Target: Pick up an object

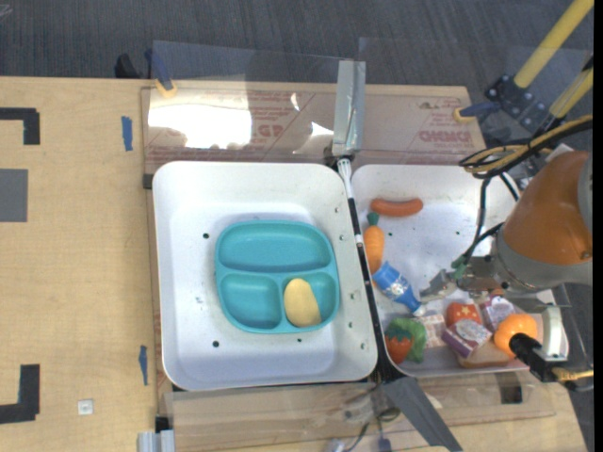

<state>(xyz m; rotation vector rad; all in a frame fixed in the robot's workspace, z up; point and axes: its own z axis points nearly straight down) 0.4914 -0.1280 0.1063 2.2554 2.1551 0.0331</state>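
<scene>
Clutter fills the right bin (pixel 443 182), where the arm's (pixel 556 219) orange band and grey wrist cover the 3 o'clock side, hiding whatever lies beneath. The gripper (pixel 450 281) reaches toward 9 o'clock from under the wrist; whether it is apart or together cannot be told, and nothing is seen between its tips. Just beside it at 9 o'clock lies a blue packet (pixel 396 285). A sausage (pixel 397 207) rests at 12 o'clock, a carrot (pixel 374 246) near the dividing wall, and a strawberry (pixel 399 345), a tomato (pixel 462 313), a purple item (pixel 468 338) and an orange (pixel 517 330) crowd the 6 o'clock edge, hard to separate. Bare floor shows around the sausage. The left bin (pixel 179 252) holds a teal tray (pixel 273 252) with a yellow lemon (pixel 301 302) in its 5 o'clock compartment. Both bins sit on a pale wooden tabletop (pixel 66 252).
</scene>
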